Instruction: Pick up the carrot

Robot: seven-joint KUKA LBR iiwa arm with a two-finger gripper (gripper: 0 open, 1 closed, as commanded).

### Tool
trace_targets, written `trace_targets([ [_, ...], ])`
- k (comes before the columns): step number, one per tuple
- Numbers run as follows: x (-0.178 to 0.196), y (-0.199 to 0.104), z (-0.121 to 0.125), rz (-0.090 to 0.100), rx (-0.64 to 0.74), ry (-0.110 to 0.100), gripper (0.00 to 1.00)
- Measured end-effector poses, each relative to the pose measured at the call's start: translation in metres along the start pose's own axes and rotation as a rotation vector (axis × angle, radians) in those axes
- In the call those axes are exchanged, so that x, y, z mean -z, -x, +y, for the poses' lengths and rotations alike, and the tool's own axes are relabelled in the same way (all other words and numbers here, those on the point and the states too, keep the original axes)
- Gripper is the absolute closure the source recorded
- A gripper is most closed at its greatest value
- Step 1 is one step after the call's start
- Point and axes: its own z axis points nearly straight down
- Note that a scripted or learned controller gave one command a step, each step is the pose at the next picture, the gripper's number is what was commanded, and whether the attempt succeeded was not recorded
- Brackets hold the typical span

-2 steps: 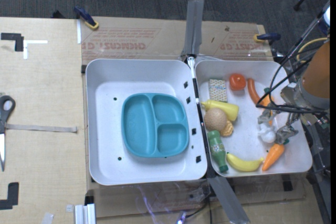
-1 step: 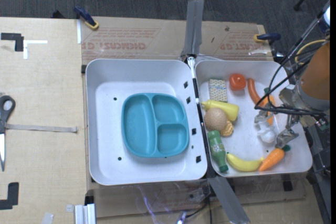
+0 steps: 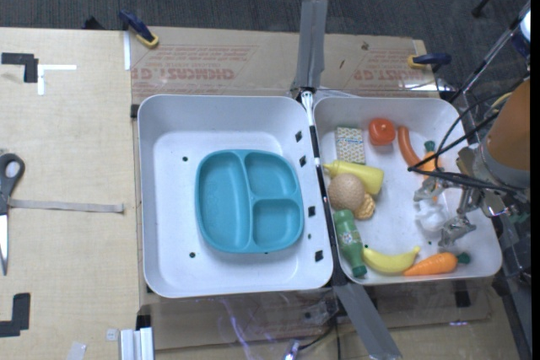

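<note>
Camera view, looking down on two shallow white plastic bins: left bin [image 3: 160, 206] carries a teal three-compartment plastic plate [image 3: 250, 201], right bin [image 3: 485, 253] has all the toy food. Target first — the small orange plastic carrot w/ green tip [image 3: 432, 265] lies near-horizontal at the right bin's 5 o'clock corner, tip pointing toward 3. Its blunt end is touching or just beside the curved yellow plastic banana [image 3: 390, 260], which sits on its 9 o'clock side. The metal two-finger gripper [image 3: 451, 223] hovers just at the carrot's 12 o'clock, grey arm w/ orange band coming in from 3 o'clock. Fingers: tangled w/ cables and glare, can't tell how far open they are; nothing visibly between them, so no hold on anything.

Judging the step: approach, carrot not yet grasped. To do it well, I'd say shift toward 6, centre over the thick middle of the carrot, close across its short width, not along its length. Keep clear of the banana and the bin wall at 6. Green plastic bottle [image 3: 348, 242] sits well off at 9, no bother.
</note>
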Motion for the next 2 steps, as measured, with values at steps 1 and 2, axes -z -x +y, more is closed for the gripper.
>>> trace_targets([
  [1, 0.000, 0.061, -0.015, -0.001, -0.262, 0.000, 0.00],
  [2, 0.011, 0.063, -0.015, -0.007, -0.260, -0.002, 1.00],
])
